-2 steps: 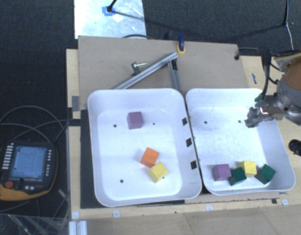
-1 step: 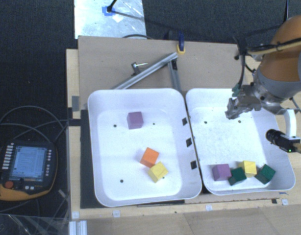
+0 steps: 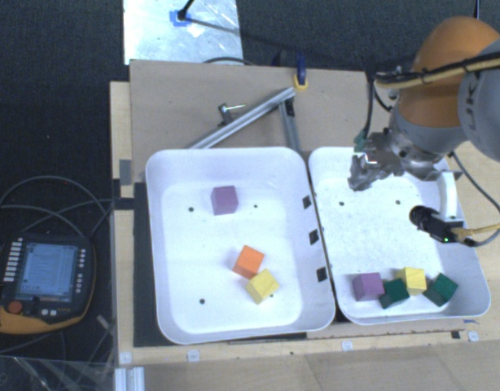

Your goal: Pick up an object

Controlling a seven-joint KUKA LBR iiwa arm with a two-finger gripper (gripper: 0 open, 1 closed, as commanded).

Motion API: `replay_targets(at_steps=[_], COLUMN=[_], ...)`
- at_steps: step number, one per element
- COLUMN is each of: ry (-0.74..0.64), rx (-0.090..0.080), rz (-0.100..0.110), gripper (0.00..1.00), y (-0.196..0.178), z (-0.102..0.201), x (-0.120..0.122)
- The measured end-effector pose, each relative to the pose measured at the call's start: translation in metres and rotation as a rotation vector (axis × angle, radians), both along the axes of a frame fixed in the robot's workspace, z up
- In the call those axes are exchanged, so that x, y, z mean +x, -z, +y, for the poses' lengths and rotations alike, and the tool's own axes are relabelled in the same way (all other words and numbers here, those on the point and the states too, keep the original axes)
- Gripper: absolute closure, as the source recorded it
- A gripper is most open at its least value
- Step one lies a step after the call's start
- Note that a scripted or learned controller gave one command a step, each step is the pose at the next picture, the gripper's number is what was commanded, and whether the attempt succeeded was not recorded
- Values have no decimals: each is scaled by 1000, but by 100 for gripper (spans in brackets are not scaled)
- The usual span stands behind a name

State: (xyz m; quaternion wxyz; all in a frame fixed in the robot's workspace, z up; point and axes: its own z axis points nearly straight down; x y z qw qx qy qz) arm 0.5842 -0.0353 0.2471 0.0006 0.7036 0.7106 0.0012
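- My gripper (image 3: pixel 366 172) hangs over the upper part of the right bin (image 3: pixel 348 218), far from any block; from this angle I cannot tell its state.
- I'd bring it toward the lower right of the frame and take the purple block (image 3: pixel 367 285), which looks freest.
- Beside it: two green blocks (image 3: pixel 393 292) and one yellow.
- The left bin (image 3: pixel 177 218) holds purple, orange and yellow cubes.

My bench (image 3: pixel 234 96): tan board top. Two shallow white bins rest on it side by side, left bin (image 3: pixel 164 243) at 8 o'clock, right bin (image 3: pixel 470 287) at 4 o'clock, rims touching at centre. A metal bar (image 3: pixel 246 119) lies slantwise at 12 o'clock, just beyond the left bin's far rim.
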Motion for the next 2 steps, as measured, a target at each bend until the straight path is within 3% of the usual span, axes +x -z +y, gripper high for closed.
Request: replay_targets(at_steps=[2], ry=[0], rx=[1], rz=[0], gripper=[100], y=[17], z=[93], x=[29])
